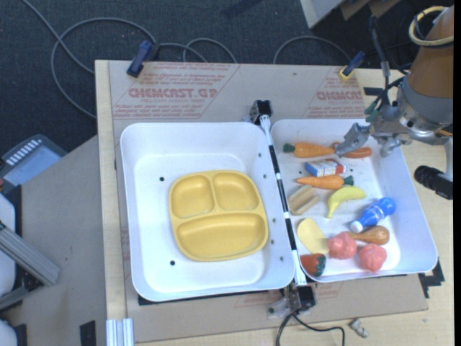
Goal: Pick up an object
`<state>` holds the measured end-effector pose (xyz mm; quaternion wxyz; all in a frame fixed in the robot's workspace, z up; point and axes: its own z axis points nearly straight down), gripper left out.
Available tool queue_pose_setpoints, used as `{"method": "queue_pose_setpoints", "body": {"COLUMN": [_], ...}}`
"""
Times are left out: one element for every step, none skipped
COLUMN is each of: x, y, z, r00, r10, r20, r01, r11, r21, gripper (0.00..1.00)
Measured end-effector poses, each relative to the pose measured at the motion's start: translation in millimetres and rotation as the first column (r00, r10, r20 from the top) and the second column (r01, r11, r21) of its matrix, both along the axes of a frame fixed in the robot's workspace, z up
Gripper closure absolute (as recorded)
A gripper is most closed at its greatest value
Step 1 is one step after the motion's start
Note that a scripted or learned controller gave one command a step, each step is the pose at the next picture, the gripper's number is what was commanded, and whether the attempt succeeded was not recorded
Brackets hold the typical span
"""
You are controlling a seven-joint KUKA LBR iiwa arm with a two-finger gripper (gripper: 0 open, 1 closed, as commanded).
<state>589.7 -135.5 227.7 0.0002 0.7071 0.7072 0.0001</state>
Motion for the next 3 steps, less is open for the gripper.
{"method": "queue_pose_setpoints", "body": {"x": [21.3,-22.3,-21.5], "y": [-20.1,19.1,18.5], "z": [-129.0,-143.6,-133.1], "r00": [1.000,1.000,1.000], "r10": [-0.001,0.000,-0.002], "r20": [0.000,-0.001,0.002], "r01": [0.001,0.000,0.002], "r11": [1.000,1.000,1.000], "r21": [0.000,0.001,0.000], "gripper": [0.00,0.00,1.00]}}
